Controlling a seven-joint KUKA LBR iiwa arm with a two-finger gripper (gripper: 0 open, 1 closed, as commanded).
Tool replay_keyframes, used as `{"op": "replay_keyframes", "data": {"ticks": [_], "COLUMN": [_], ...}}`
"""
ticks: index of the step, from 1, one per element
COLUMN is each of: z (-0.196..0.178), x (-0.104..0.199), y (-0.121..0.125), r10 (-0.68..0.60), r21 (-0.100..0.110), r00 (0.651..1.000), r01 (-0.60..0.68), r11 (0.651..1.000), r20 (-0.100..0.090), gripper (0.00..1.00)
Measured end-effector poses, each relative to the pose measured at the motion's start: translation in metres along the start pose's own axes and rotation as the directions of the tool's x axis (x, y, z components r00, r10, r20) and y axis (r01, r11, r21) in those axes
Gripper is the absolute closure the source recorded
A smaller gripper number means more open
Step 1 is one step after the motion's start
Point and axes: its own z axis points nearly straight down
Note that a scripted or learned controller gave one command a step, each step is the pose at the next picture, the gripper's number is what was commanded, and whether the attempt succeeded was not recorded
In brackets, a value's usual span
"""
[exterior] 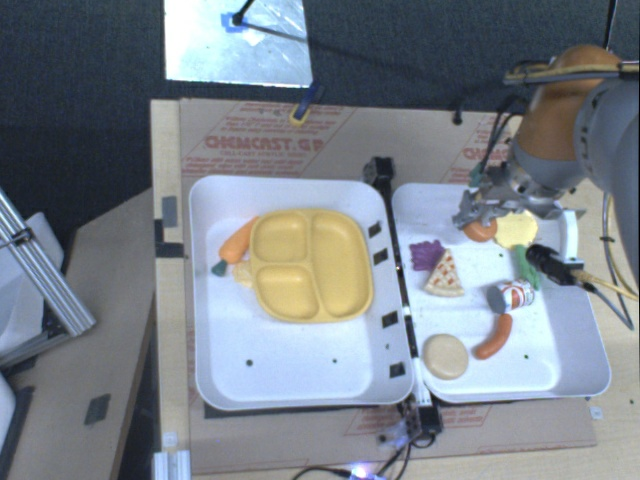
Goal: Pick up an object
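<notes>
Bun [446,356] and sausage [492,336] sit far from gripper [480,211]; orange slice [481,231] lies directly beneath its tips, touching. Can't tell finger state.

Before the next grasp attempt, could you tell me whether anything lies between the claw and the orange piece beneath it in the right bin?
Nothing visible does. The claw hangs right over the orange piece, with the yellow piece beside it.

Dark carpet-like floor [80,68] surrounds the cardboard-topped bench [270,138].
</notes>
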Motion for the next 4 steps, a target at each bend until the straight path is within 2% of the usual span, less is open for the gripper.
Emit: {"op": "replay_keyframes", "data": {"ticks": [1, 2, 3, 4], "z": [-0.062, -0.08, -0.07, -0.088], "x": [0.008, 0.008, 0.063, 0.116], "y": [0.001, 0.003, -0.009, -0.026], "r10": [-0.005, -0.005, -0.009, -0.01], "r21": [-0.003, 0.002, 0.006, 0.004], "r00": [1.0, 1.0, 1.0, 1.0], "r01": [0.005, 0.005, 0.009, 0.01], "r11": [1.0, 1.0, 1.0, 1.0], "r20": [0.0, -0.001, -0.003, -0.004], "gripper": [1.0, 1.0, 1.0, 1.0]}}
